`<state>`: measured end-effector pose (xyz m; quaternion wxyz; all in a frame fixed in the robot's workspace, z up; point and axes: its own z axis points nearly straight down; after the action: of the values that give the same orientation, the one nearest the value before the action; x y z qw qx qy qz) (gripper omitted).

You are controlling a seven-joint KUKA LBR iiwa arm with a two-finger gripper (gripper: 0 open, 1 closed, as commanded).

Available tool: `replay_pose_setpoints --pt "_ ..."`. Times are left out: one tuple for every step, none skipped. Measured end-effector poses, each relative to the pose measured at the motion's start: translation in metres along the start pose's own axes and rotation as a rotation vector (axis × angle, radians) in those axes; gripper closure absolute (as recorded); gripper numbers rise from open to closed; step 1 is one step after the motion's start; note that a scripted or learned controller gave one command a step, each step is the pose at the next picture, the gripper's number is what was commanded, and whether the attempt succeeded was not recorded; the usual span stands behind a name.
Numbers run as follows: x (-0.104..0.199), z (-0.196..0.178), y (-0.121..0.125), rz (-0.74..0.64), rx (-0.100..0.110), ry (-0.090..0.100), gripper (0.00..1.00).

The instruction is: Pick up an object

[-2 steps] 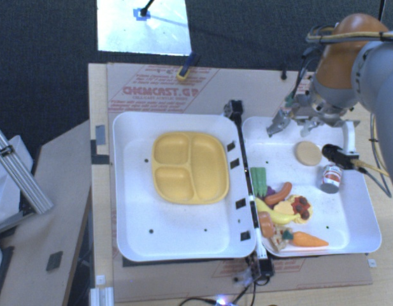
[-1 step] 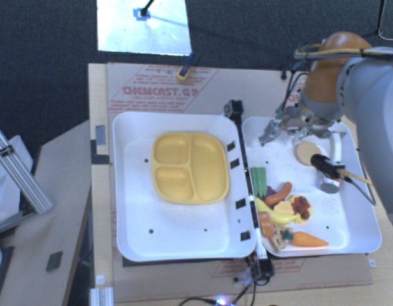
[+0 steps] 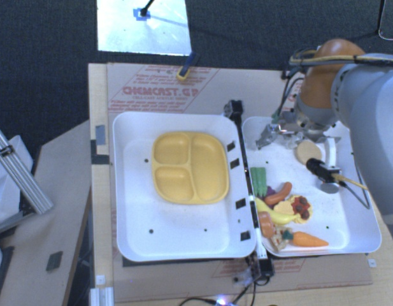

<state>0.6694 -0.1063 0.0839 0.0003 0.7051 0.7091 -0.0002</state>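
My gripper (image 3: pixel 269 136) hangs low over the far left part of the right bin (image 3: pixel 358 225), reaching in from the right under the grey arm. A tan round disc (image 3: pixel 308 152) lies just right of it, apart from it. Toy food is piled at the bin's near left: a green piece (image 3: pixel 258 181), a red-brown sausage (image 3: pixel 278 193), a yellow banana (image 3: pixel 278 213), a dark red berry cluster (image 3: pixel 302 204) and an orange carrot (image 3: pixel 308 240). Nothing shows in the gripper.
The left bin (image 3: pixel 129 190) holds a yellow divided plate (image 3: pixel 190 167). A black divider strip (image 3: pixel 242 171) runs between the two bins. The arm's body covers the right bin's far right corner.
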Motion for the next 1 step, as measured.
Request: replay_pose_setpoints --pt "0.0001 -0.0132 0.0019 -0.002 -0.006 0.0 1.0"
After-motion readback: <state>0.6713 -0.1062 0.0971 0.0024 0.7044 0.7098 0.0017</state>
